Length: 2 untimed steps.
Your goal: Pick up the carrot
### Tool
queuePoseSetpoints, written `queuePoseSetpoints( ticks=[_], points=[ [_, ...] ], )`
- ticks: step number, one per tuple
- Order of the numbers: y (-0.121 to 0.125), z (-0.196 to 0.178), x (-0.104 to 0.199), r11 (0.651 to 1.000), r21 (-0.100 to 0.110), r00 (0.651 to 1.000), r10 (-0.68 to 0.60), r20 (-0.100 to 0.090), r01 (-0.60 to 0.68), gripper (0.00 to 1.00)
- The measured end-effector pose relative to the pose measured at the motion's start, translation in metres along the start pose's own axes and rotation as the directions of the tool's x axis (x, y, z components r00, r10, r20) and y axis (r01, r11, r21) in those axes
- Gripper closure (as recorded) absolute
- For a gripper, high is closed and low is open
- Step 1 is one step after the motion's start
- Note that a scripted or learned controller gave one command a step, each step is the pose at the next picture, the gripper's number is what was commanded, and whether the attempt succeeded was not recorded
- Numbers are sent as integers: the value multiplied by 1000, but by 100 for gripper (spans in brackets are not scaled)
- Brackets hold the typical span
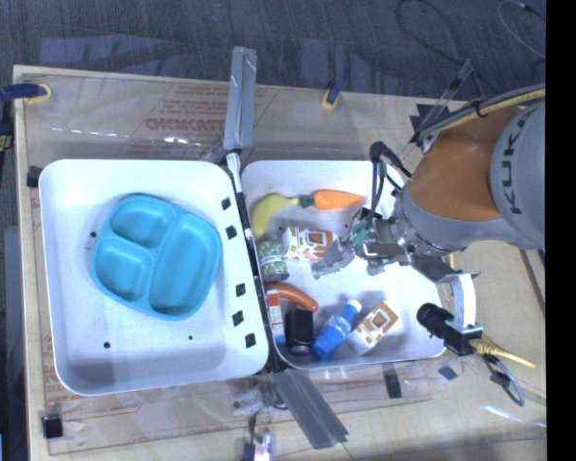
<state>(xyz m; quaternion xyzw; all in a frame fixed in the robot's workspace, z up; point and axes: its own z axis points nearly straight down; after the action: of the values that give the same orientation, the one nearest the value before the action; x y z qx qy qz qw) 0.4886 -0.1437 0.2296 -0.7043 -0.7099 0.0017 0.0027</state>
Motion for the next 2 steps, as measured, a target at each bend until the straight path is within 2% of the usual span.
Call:
queuePoseSetpoints(
  ticks=[1, 2],
  points=[
    [72, 94, -35, 1000, -1, 1000, 25, 2, -25, 0],
    [131, 66, -62, 1000, -6, 1000, -13, 1, 13, 0]
  ],
)
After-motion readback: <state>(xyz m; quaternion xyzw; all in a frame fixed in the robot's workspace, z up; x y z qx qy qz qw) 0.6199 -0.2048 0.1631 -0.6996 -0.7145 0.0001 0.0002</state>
